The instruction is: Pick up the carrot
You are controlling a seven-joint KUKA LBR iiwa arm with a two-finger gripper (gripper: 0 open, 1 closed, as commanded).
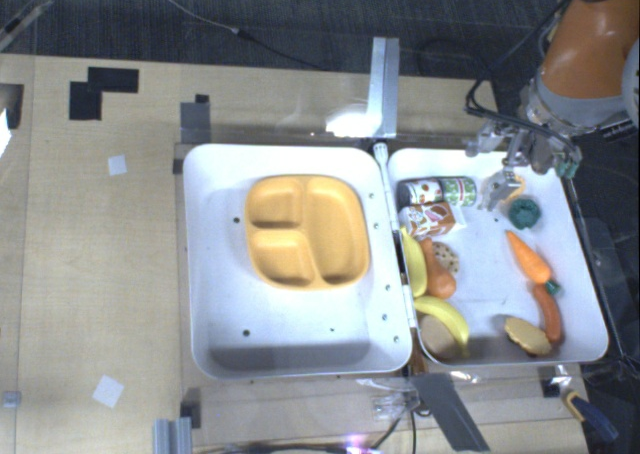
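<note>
The carrot [528, 256] is orange and tapered, lying on a slant at the right side of the right bin [590, 342], with a small green bit at its lower end. My gripper [503, 185] hangs over the back of that bin, above and to the left of the carrot and well apart from it. A teal lump [523, 210] lies between the gripper and the carrot's upper tip. Nothing is held by the gripper.
A second orange stick [548, 313] lies just below the carrot, with a tan lump [527, 335] beside it. Along the bin's left side lie a can [441, 190], a packet [432, 219], bananas [445, 318] and a cookie [447, 259]. The left bin [205, 272] holds a yellow divided plate [303, 230].
</note>
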